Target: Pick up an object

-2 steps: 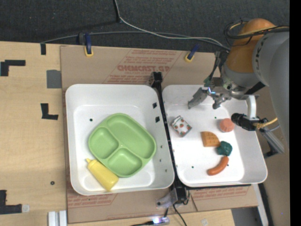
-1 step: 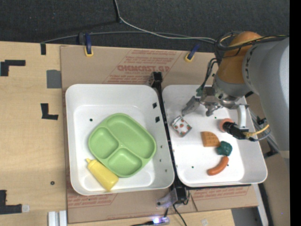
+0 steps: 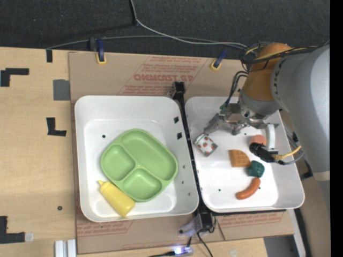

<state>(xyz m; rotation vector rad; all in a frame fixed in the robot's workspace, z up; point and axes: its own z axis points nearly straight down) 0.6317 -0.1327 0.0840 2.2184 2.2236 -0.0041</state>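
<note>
My gripper (image 3: 224,127) hangs over the back left part of the right bin (image 3: 214,105), open, with nothing between its fingers. A small white cube with red and green marks (image 3: 205,144) lies just in front of the left finger, apart from it. Further right lie an orange waffle-like piece (image 3: 239,158), a teal lump (image 3: 256,169), an orange-red sausage (image 3: 248,189) and a small pink thing (image 3: 258,140) that the wrist partly hides.
The left bin (image 3: 86,116) holds a green divided plate (image 3: 139,164) and a yellow bottle (image 3: 116,198) at its front left. A black divider (image 3: 185,127) runs between the bins. The grey arm (image 3: 305,100) covers the right bin's back right corner.
</note>
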